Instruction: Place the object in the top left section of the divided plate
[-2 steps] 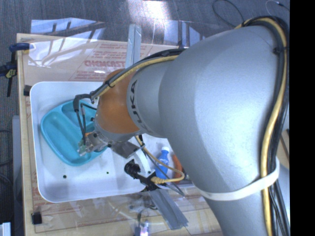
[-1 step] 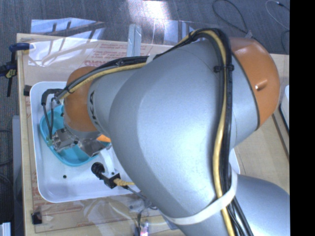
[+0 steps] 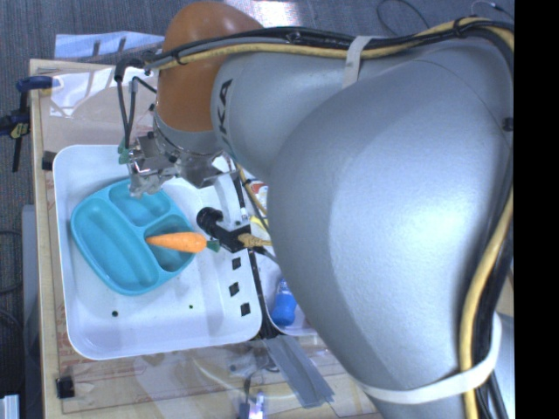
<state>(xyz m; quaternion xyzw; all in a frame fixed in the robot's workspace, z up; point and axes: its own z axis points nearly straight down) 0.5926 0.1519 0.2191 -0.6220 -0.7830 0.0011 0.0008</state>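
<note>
A blue divided plate lies in the left white bin. An orange carrot rests on the plate's right side. Its green end points right and reaches over the plate's rim. My gripper hangs over the upper edge of the plate, up and to the left of the carrot and apart from it. I see nothing held in the gripper. The big grey arm and its orange band hide the area behind the gripper.
The arm covers most of the right bin. There, a blue object peeks out beside the divider between the bins. Bare white floor of the left bin shows below the plate.
</note>
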